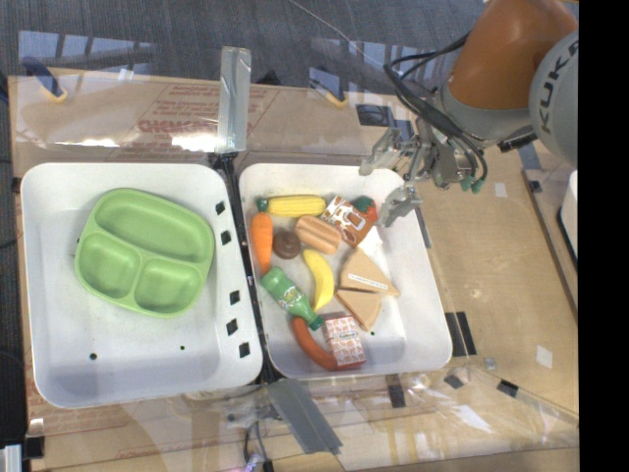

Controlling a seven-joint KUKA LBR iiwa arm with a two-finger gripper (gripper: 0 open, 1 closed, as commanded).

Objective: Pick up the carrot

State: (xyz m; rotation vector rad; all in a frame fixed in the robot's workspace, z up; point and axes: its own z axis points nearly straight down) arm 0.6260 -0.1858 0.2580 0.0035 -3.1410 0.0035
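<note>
The carrot is orange with a small green top. It lies lengthwise along the left wall of the right bin, beside a brown round piece. My gripper hangs over the bin's upper right corner, well to the right of the carrot and apart from it. It is open, with one finger near the back rim and the other just inside the right wall. Nothing sits between them.
Also in the right bin are a corn cob, a hot dog, a banana, a green bottle, sandwich wedges, a red sausage and a packet. The left bin holds a green divided plate.
</note>
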